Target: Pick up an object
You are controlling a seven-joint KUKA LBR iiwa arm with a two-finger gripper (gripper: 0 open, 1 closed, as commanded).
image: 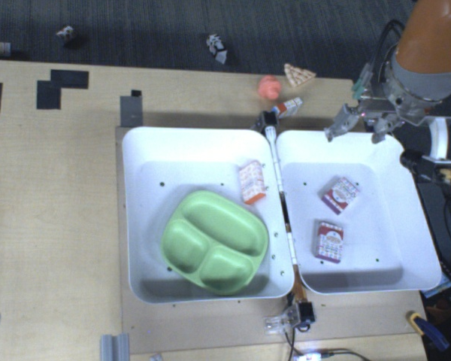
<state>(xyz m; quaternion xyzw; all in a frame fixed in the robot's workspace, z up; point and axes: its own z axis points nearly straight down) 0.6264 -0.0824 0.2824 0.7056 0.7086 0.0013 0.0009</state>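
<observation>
My 2 fingers (358,125) hang spread apart above the far edge of the right shallow white bin (413,201), and nothing is between them. One fingertip points to the left, toward the divider between the bins, and the other one is just over the far rim. Above them I see my grey wrist and the orange band (430,21).

In the right bin, well apart from my fingers, lie 2 small red and white packets. The first red and white packet (340,195) lies tilted near the middle of the bin. The second red and white packet (329,241) lies just nearer to the camera, close to the first but not touching it.

In the left shallow white bin (146,201) a small orange and white packet (252,182) lies by the divider. A light green plastic tray with 3 compartments (215,240) takes the near part of this bin.

On the wooden tabletop (52,224) beyond the bins lies a pink ball (270,87).
</observation>
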